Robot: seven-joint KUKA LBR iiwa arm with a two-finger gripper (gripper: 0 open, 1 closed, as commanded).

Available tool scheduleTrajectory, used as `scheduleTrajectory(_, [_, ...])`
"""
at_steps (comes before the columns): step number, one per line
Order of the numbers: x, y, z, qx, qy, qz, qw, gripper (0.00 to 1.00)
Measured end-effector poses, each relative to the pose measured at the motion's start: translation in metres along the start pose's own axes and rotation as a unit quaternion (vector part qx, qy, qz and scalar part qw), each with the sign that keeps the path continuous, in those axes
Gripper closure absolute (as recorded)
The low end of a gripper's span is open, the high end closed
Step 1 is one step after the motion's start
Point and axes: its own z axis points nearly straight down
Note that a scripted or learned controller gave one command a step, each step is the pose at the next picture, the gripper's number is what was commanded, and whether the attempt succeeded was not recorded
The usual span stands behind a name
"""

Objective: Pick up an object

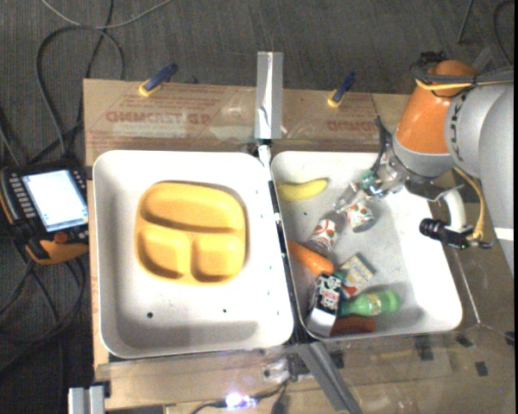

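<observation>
Objects for picking all lie in the right bin (432, 274), while the left bin (112, 257) holds one thing: a yellow divided tray (192, 231), sitting a little above its middle with three compartments showing. Left of the bench, on the floor, a handheld pendant (47, 201) glows with a lit screen.

Crossing the centre seam, the right bin's load begins with a yellow banana (302, 188) near the upper left corner. Below it, an orange carrot-like piece (309, 260) lies slanted against the left wall. A small red-and-white cup (325, 232) is tipped just above the carrot, and a second patterned white piece (359, 215) lies a little further up and right. Lower down, a small carton (356, 272) sits beside a dark printed box (327, 295), with a green bottle (373, 303) on its side and a dark red item (354, 324) along the bottom wall.

At the bin's upper right, the gripper (373, 182) hangs low over the floor, just above the second patterned piece and near it. Whether the jaws are spread or closed I cannot tell; they are too small and cluttered to read.
</observation>
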Motion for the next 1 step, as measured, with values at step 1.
scheduleTrajectory(1, [0.045, 0.0062, -0.0844, 0.007, 0.003, 0.095, 0.9955, 1.0])
